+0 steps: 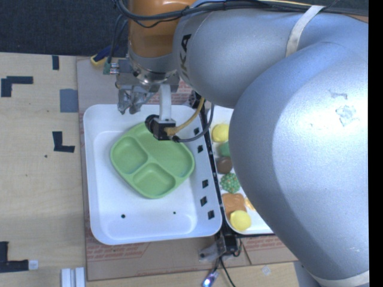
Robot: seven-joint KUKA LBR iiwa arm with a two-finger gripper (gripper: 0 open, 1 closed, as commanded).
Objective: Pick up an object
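My gripper [130,102] hovered at the far rim of the left bin [96,160], width I couldn't tell. The green plate [152,166] lay just beside it; yellow balls [220,132] sat in the right bin [258,226], half under my arm [287,100].

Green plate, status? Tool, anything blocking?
Tool above left bin's far edge, beside green plate. Plate lies flat in bin. Arm hides much of right bin.

White bin [149,223], tan bench [36,184] — black marks [61,142]

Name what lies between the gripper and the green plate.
Bare: in the camera view, a strip of white bin floor separates the gripper from the green plate.
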